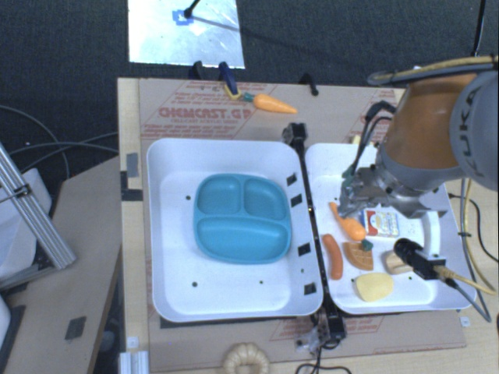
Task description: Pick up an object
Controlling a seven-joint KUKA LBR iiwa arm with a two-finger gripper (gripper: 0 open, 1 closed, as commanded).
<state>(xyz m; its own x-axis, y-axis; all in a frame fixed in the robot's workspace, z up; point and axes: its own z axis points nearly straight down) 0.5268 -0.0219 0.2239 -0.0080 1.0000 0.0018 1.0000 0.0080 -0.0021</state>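
The right bin [327, 158] holds several toy foods. An orange carrot [350, 224] lies near its middle, with a reddish sausage [334, 256] to its lower left and an orange wedge [361, 255] just below it. A yellow lump [374, 287] rests by the front wall. A small white and red packet [383, 224] lies to the right of the carrot. A beige piece [394, 265] is partly hidden. My gripper [355, 197] hangs low over the bin, just above the carrot's upper end, under the orange-banded wrist. Nothing visibly sits in it.
The left bin [175, 170] carries a blue divided plate [242, 217]. A second carrot [269, 103] lies on the cardboard behind the bins. A pale ring [248, 358] sits at the bench's front edge. The black divider [306, 209] separates the bins.
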